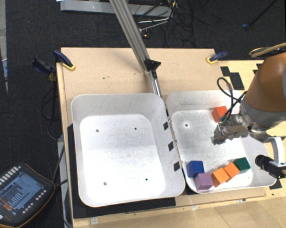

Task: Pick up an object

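Hand [219,137] hovers low inside the right bin [190,118], just below an orange block [219,113]; can't tell its grip. Blue [195,168], purple [203,181], orange [223,173], green [241,165] blocks line the near edge. No readable writing.

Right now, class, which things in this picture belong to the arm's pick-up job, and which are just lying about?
Part of the job:
- gripper
- orange block near the gripper
- blue block
- purple block
- second orange block
- green block
- right bin holding the blocks

Just lying about:
- left bin
- handheld controller
- blue and yellow clamps
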Available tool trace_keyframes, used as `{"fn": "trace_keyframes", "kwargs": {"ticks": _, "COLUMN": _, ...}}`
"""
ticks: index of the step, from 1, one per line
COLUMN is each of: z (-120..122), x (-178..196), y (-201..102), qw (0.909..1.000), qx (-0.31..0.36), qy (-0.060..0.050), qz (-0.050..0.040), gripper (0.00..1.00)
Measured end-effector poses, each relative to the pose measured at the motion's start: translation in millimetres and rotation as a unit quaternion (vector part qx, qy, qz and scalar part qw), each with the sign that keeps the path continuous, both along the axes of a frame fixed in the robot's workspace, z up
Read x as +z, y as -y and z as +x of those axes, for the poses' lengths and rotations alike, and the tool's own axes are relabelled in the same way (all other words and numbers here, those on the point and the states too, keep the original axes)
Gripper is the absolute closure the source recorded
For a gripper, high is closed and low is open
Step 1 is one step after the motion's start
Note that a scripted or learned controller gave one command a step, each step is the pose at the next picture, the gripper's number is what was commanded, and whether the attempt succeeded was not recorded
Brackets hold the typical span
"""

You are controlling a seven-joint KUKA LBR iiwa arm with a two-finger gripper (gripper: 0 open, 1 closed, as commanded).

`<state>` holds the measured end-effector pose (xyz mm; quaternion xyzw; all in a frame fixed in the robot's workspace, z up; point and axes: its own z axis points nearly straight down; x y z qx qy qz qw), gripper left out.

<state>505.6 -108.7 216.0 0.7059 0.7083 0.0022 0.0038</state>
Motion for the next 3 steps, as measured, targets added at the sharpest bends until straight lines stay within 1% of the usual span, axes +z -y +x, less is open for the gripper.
{"fn": "trace_keyframes", "kwargs": {"ticks": 1, "z": 0, "x": -8, "y": 0, "qw": 1.0, "qx": 0.0, "qy": -0.005, "qz": 0.0007, "gripper": 1.0}}
{"fn": "trace_keyframes", "kwargs": {"ticks": 2, "z": -6, "x": -10, "y": -51, "qw": 1.0, "qx": 0.002, "qy": -0.005, "qz": 0.002, "gripper": 1.0}}
{"fn": "trace_keyframes", "kwargs": {"ticks": 3, "z": 0, "x": -14, "y": -105, "qw": 1.0, "qx": 0.002, "qy": -0.005, "qz": 0.0023, "gripper": 1.0}}
